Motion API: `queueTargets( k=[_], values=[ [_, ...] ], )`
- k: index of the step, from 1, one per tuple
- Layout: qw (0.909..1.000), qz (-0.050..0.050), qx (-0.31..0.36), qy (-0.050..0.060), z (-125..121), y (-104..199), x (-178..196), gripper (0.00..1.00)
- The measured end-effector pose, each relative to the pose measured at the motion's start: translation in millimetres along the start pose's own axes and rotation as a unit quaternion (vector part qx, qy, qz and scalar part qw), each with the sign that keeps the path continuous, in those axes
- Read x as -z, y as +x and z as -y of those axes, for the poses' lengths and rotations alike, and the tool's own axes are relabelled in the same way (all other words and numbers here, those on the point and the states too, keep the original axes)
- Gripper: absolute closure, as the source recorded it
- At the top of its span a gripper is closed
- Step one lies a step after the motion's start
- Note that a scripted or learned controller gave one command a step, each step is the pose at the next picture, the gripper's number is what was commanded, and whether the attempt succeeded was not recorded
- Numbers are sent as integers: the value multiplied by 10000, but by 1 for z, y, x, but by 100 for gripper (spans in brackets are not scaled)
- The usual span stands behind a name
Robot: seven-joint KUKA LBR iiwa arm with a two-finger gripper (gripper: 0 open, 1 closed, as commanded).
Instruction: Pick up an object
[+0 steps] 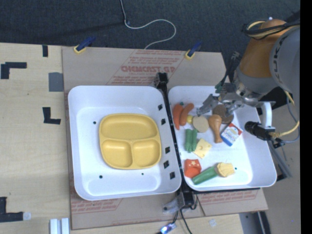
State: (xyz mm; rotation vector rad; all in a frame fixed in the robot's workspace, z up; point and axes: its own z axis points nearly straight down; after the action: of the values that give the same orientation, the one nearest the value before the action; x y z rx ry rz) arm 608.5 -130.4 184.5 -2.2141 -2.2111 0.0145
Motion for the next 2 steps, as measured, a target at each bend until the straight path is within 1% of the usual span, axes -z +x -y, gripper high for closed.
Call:
queueTargets(
  k=[1,2],
  values=[
    [10000,10,13,-67,-3,0,8,0],
    [10000,10,13,-36,-3,1,-57,0]
  ],
)
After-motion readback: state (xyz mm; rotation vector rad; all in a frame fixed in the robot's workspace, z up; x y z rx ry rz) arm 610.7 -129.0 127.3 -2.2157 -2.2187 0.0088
